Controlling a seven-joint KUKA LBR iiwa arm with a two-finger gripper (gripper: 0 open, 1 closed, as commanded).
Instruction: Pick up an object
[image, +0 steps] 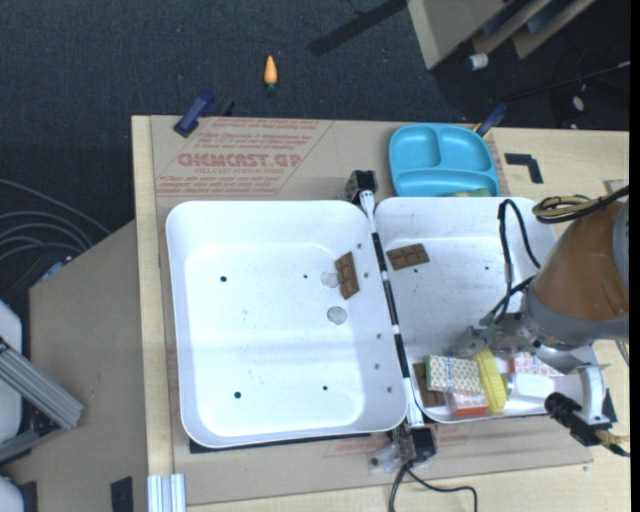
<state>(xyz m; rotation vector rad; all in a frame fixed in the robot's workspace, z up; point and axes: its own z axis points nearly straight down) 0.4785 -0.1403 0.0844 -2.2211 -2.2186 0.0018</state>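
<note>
Yellow object (489, 378) in right bin (450, 235), just beside end effector (497, 338)

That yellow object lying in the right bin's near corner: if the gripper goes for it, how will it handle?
The yellow object looks long and narrow, so it may roll or pivot if nudged sideways. It lies against a patterned packet and other items, so a grasp would probably disturb them. It seems small and probably light.
</note>
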